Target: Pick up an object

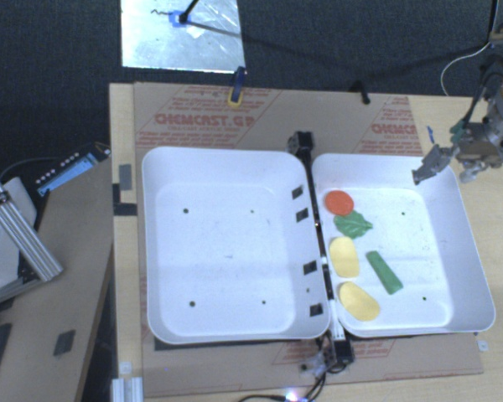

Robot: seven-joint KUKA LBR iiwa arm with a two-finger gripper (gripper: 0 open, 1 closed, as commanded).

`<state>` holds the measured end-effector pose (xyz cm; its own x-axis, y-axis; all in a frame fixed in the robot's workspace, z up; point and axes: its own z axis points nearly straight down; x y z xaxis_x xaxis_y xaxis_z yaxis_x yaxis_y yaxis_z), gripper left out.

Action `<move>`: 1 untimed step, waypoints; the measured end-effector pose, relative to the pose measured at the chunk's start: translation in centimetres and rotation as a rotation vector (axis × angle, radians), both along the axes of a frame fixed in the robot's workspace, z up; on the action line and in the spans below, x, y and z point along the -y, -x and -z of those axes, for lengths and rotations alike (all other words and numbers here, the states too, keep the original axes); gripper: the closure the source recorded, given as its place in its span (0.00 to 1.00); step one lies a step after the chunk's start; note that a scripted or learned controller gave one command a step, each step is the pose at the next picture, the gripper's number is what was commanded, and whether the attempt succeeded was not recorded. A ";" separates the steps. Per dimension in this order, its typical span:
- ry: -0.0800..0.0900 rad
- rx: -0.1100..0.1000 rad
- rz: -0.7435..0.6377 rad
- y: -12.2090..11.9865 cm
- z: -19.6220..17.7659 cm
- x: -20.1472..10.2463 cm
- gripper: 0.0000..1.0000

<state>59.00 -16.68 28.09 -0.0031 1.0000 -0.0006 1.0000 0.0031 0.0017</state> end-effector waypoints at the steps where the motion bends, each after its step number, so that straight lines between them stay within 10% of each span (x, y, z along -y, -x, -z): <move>1: 0.001 0.004 -0.004 -0.1 -1.1 0.0 1.00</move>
<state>59.10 -16.67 29.23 -0.0067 1.0000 -0.0012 1.0000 0.0068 0.0054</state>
